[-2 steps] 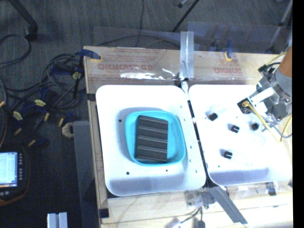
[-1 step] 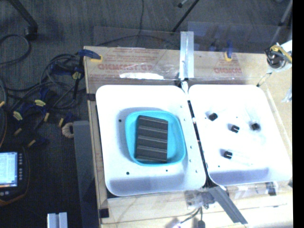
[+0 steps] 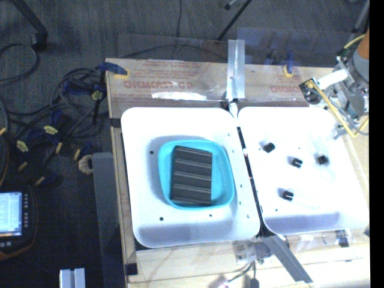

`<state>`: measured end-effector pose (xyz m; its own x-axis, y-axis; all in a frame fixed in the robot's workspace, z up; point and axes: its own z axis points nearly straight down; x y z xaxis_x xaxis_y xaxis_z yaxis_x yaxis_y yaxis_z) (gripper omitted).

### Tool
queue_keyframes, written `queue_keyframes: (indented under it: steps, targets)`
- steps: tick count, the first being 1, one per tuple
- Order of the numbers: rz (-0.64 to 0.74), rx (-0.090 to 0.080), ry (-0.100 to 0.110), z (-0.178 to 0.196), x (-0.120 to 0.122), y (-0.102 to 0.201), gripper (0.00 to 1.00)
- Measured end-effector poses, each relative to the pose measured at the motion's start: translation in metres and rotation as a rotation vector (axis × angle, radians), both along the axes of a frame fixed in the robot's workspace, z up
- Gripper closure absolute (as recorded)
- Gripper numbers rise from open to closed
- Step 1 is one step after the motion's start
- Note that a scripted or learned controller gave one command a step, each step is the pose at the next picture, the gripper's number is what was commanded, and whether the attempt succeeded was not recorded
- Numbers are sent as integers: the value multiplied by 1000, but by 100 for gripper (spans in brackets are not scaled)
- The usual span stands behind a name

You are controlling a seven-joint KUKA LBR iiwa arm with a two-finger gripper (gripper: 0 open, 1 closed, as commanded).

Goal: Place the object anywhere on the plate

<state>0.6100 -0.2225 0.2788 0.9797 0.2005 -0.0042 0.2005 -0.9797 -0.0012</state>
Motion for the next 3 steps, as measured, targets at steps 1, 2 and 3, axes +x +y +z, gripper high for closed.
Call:
queue_keyframes:
  steps: [1,2,3]
  targets:
    - [7,-2,-2,151,32,0,0]
    - [-2,0,0,52,-1,3,0]
    - [-1,1,0,-33,-35,-1,0]
